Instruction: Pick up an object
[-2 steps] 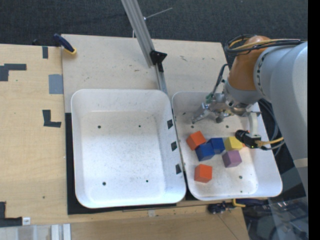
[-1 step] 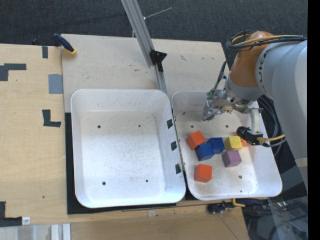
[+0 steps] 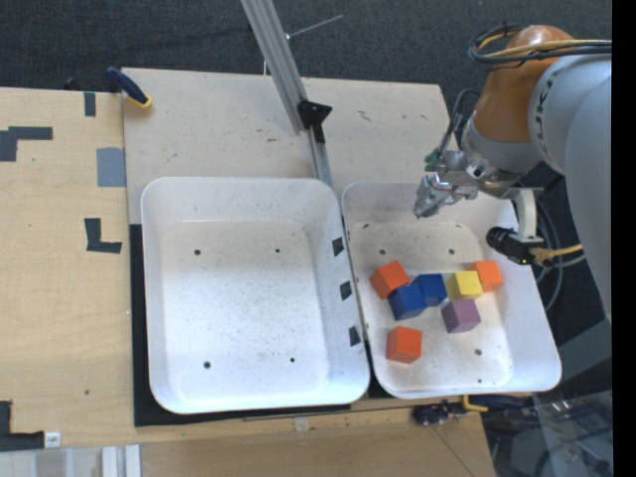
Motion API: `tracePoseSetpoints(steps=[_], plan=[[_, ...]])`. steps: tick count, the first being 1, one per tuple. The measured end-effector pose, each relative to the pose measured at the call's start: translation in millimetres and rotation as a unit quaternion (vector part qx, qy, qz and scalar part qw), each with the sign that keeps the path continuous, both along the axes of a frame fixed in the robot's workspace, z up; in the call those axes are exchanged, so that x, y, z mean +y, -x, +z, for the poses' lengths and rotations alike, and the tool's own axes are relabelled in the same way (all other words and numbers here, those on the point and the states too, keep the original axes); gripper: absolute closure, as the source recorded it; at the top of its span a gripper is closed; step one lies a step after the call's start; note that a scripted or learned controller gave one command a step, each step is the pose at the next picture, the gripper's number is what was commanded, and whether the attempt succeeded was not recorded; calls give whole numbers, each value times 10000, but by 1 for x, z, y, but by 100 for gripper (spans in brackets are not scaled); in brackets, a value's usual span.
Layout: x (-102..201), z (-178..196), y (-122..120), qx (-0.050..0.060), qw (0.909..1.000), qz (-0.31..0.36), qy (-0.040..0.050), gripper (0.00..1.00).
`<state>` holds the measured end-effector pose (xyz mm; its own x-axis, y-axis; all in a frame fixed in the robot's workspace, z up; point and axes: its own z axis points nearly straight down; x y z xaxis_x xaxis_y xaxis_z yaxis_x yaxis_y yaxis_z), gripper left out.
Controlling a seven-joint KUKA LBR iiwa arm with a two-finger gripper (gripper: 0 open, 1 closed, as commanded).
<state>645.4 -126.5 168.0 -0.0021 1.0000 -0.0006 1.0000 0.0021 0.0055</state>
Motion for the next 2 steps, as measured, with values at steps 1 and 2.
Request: tracePoseSetpoints(steps=[1,2], plan=[[-1,43,2,11,10000,-5,-1,100],[-5,92,-7,3,10000,-3,3,100]])
